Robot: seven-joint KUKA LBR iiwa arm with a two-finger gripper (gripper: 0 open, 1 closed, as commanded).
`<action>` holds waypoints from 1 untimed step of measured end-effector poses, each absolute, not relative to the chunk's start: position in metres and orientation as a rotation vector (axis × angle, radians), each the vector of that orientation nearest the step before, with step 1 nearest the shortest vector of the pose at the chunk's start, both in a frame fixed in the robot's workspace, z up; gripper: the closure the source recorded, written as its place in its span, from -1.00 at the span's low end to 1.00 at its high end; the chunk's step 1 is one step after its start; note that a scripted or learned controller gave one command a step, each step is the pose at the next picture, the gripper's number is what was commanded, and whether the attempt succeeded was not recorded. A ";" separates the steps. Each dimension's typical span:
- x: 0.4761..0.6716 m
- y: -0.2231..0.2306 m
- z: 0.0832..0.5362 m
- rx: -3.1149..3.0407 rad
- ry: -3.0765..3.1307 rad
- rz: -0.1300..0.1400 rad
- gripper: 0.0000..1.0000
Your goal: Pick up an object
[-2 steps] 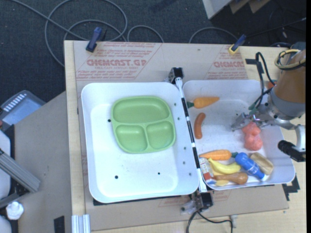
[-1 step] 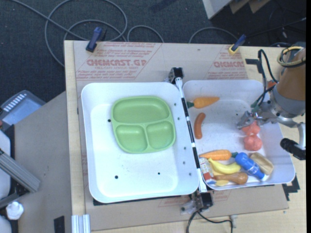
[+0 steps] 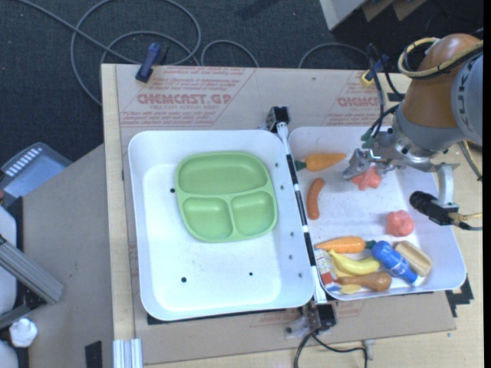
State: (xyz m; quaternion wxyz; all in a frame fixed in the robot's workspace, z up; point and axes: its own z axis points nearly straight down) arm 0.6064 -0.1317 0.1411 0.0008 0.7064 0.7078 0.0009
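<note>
my tool (image 3: 367,167) low in the right bin (image 3: 453,271), at twelve o'clock, fingers closed on a small red piece (image 3: 371,179), green tray (image 3: 226,195) in left bin (image 3: 153,205)

Chunky grey metal arm (image 3: 460,106) with a rounded glossy orange band (image 3: 441,71) above the wrist. Yellowish and black cables (image 3: 414,52) looped along the top. Small silvery two-finger gripper (image 3: 367,167) down at the tip.
</note>
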 end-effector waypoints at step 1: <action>0.601 -0.061 0.201 2.219 2.222 0.002 1.00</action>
